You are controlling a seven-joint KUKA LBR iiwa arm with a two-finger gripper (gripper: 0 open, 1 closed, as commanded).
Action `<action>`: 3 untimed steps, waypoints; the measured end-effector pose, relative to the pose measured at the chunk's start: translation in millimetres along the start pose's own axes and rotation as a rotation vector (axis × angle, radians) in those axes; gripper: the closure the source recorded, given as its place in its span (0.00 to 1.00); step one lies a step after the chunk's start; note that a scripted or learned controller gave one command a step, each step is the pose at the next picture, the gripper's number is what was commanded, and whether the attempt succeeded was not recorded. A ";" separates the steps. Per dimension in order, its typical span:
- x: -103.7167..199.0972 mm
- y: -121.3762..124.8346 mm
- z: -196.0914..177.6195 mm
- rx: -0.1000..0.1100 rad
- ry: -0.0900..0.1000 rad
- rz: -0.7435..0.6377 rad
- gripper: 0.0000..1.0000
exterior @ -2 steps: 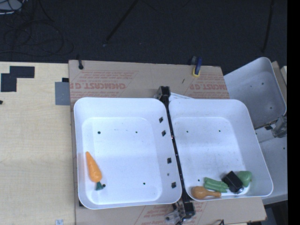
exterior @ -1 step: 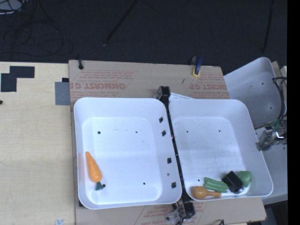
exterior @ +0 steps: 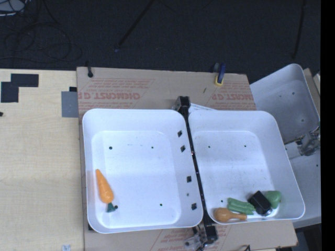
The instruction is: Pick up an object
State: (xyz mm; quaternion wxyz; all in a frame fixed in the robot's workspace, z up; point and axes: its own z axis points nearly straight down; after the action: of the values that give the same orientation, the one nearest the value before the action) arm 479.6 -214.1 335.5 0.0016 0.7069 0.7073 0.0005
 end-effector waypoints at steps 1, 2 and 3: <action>0.8 -3.7 9.2 0.005 0.002 0.001 1.00; 0.0 -3.8 -21.4 0.002 0.001 0.000 1.00; 1.8 -4.8 61.3 0.012 0.005 0.001 1.00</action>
State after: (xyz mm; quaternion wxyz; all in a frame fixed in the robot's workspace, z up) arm 475.0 -212.4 274.1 -0.0046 0.7073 0.7069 -0.0021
